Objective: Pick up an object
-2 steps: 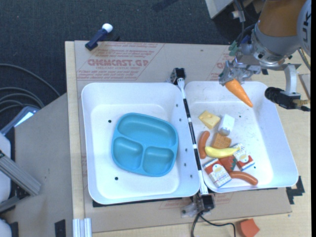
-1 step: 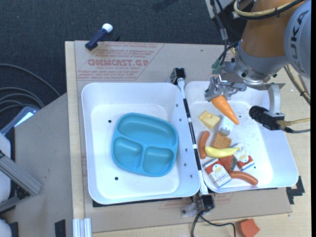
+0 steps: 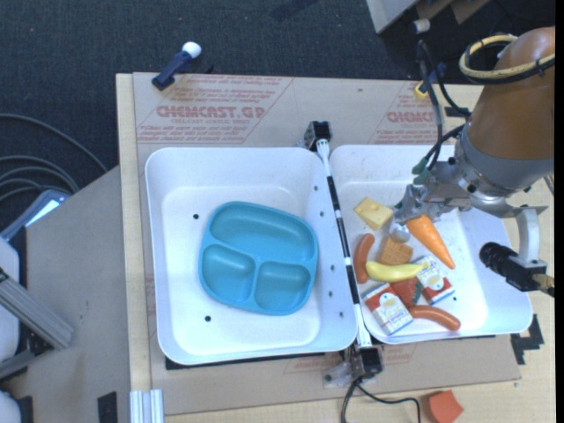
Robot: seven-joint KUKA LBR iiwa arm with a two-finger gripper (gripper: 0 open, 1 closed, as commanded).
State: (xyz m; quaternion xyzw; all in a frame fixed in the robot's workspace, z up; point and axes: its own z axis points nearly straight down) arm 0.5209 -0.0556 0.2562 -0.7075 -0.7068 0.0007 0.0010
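The right bin holds several toy foods: an orange carrot, a yellow cheese wedge, a banana, a brown cracker, a red sausage, a second sausage and small red-and-white cartons. My gripper reaches in from the right and hangs low over the bin. Its tip sits right at the carrot's thick upper end, just right of the cheese. The arm's wrist hides the space behind it.
The left bin carries a blue three-compartment plate. A black divider clamp joins the bins at the back. A blue-and-white tool lies on the bench's far left corner. An orange block lies by the front edge.
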